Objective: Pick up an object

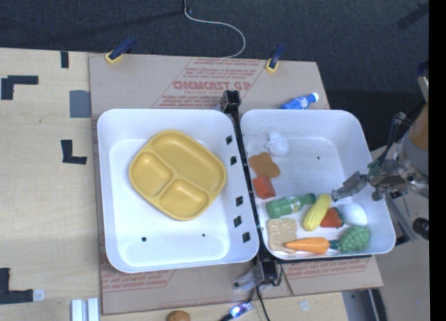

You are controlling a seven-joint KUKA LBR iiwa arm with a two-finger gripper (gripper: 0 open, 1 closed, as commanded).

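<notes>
Right bin (317,119) (toys); hand (346,189) above.

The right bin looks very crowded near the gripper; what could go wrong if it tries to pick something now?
1. The corn, tomato and white egg lie packed together below the gripper, so it may pinch two or knock one aside.
2. These items sit close to the right bin wall, so the fingers might hit the rim.

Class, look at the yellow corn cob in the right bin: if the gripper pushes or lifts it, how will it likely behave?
The corn is a rounded, elongated cob, so it would probably roll sideways when pushed. It looks like smooth toy plastic, likely light and somewhat slippery. The green bottle and red piece crowd it, so neighbours may shift too.
</notes>
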